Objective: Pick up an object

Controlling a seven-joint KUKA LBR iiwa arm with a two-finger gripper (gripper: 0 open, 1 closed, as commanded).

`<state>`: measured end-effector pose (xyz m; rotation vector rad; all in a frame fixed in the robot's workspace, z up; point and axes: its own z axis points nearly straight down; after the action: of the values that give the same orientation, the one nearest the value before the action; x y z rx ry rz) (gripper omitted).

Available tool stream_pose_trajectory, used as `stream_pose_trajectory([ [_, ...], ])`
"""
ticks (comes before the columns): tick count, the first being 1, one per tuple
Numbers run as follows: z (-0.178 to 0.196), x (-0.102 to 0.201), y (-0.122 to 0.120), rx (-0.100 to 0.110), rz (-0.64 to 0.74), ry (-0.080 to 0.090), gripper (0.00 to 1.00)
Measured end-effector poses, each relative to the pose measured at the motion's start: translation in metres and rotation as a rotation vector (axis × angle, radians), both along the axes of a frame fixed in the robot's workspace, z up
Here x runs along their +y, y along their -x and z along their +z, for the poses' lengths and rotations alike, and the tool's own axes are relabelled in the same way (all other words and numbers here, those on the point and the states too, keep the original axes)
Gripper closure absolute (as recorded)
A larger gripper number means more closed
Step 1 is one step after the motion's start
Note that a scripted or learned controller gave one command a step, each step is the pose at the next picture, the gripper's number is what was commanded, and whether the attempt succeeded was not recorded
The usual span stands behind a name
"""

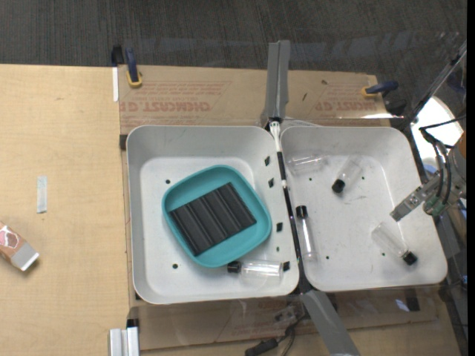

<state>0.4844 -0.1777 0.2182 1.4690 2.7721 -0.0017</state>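
Cardboard covers the desk under two white bins. Left bin holds a teal tray and a clear vial; right bin holds scattered vials. Whether the tool is spread, I cannot tell.

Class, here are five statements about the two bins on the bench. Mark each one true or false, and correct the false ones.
1. A teal tray lies in the left bin. True.
2. The tray holds dark ridged slats. True.
3. The right bin holds a red ball. False: it holds clear vials with black caps, such as the one near its middle.
4. A clear vial lies in the left bin, in front of the tray. True.
5. The gripper is over the left bin. False: it is at the right bin's right side.
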Motion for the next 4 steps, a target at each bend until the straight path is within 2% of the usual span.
stream_pose_trajectory([
  [1, 0.010, 0.062, -0.041, 0.002, -0.074, -0.002, 1.00],
  [2, -0.013, 0.061, -0.036, 0.005, -0.180, -0.003, 1.00],
  [3, -0.013, 0.061, -0.036, 0.005, -0.179, -0.003, 0.00],
  [4, -0.107, 0.026, -0.067, 0.005, -0.217, -0.002, 0.00],
])
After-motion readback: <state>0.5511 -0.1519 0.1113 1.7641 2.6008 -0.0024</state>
